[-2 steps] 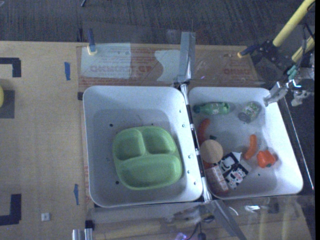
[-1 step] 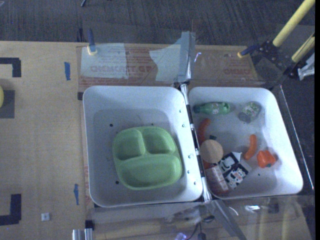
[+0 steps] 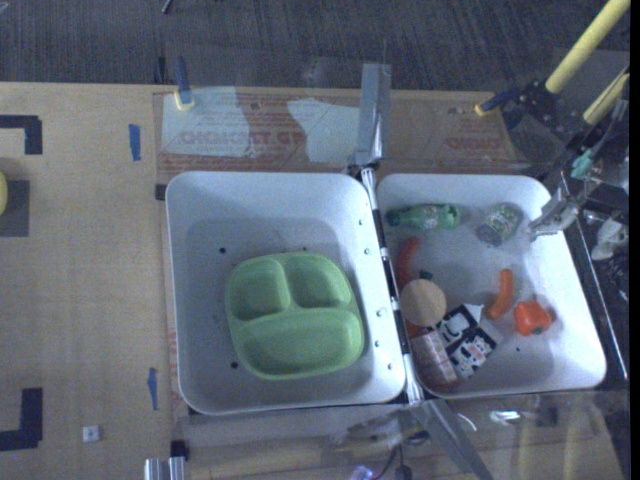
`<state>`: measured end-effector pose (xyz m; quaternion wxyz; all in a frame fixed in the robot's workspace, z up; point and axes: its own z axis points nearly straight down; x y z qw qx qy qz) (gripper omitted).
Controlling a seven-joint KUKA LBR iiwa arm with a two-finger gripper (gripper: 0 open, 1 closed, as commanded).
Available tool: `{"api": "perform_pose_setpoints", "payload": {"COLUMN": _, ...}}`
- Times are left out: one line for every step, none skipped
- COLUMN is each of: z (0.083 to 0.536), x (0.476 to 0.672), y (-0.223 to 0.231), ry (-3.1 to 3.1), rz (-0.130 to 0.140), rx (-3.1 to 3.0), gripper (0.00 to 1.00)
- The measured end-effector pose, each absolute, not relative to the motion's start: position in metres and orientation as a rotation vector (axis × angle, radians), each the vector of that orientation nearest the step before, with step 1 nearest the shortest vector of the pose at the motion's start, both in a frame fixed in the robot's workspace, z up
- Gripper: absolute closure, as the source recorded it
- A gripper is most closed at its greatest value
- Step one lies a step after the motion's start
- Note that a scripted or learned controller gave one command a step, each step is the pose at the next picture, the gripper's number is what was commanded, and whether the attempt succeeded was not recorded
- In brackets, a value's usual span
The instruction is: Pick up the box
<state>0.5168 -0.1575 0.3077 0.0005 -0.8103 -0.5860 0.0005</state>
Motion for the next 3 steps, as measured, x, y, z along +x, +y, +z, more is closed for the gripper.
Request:
{"api": "perform_pose_setpoints", "payload": {"z": 0.162, "x": 0.479, "y": -0.165, "ry": -1.779, "rz": 0.002, "rx": -2.587, "gripper": 0.00}}
{"api": "perform_pose_setpoints", "payload": {"z": 0.172, "x": 0.479, "y": -0.165, "ry": -1.779, "rz": 0.001, "rx": -2.590, "gripper": 1.00}}
{"api": "perform_pose_setpoints", "payload": {"z": 0.184, "x": 0.498, "y": -0.072, "ry": -1.690, "rz": 0.001, "rx": -2.649, "gripper": 1.00}}
